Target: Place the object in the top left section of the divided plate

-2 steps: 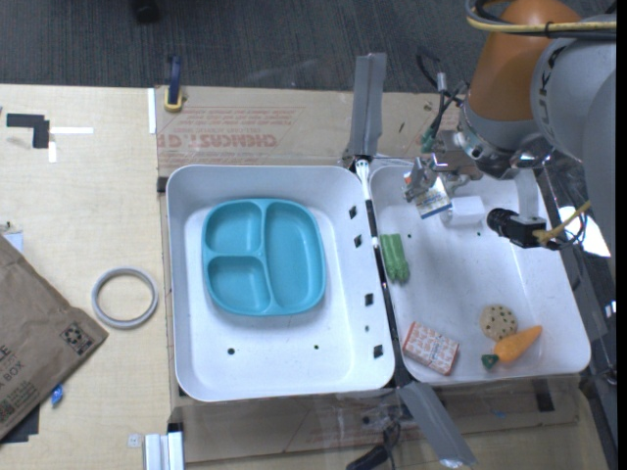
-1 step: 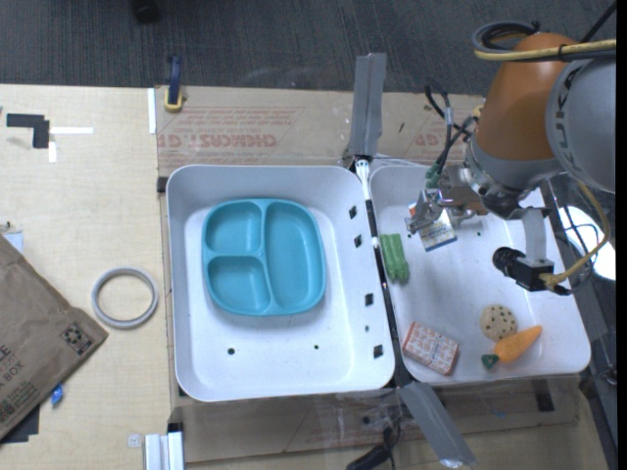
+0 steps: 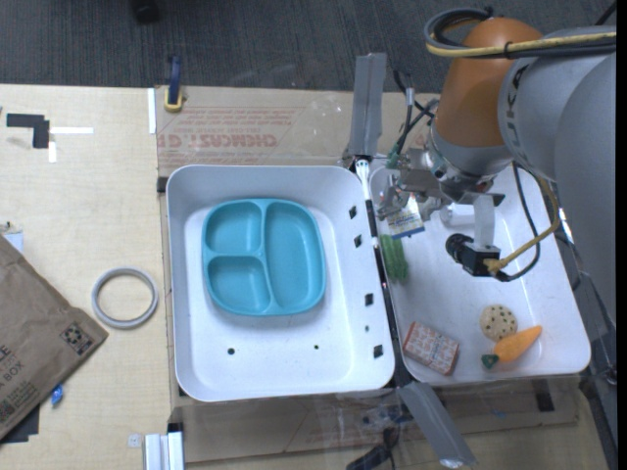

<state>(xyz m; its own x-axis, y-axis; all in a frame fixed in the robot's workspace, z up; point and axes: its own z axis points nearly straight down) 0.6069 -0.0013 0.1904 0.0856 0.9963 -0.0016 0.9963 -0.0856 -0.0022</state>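
One divided plate (image 3: 265, 258) sits in the left bin (image 3: 186, 341); the right bin (image 3: 549, 351) holds one cookie (image 3: 498, 320), carrot (image 3: 515, 345) and wafer (image 3: 431, 348). I cannot tell the gripper's (image 3: 400, 213) grip.

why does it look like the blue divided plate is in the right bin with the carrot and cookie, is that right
Not quite. The camera view shows the blue divided plate in the left bin. The carrot and cookie do lie in the right bin.

Counter (image 3: 78, 194): is carrying two white bins.
Left bin (image 3: 196, 360): is lying beside right bin (image 3: 549, 351).
Tape ring (image 3: 124, 296): is lying left of them.
Brown bag (image 3: 34, 331): is lying at the left edge.
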